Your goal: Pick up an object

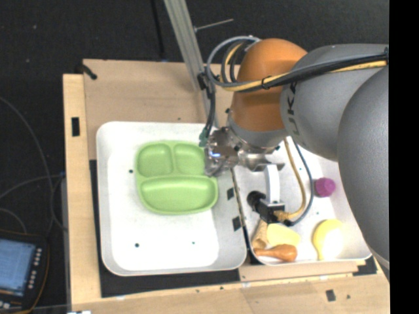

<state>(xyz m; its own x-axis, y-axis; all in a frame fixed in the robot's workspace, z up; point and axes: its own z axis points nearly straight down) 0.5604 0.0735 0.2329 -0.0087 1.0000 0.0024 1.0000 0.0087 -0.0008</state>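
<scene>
A green divided plate (175, 178) lies in the left white bin (114, 241). My gripper (213, 154) hangs over the plate's upper right corner, by the wall between the two bins. The grey arm and its orange band (265, 90) cover much of the right bin (357, 257). In that bin I see a small purple object (325, 187), a pale yellow rounded object (327, 236), a yellow piece (283, 233) and an orange piece (280, 253) at the front.
A black part with a cable (260, 205) and a white piece (272, 182) hang below the wrist over the right bin. A slanted metal rail (183, 31) rises behind the bins. A tablet (19, 263) sits at far left, off the bench.
</scene>
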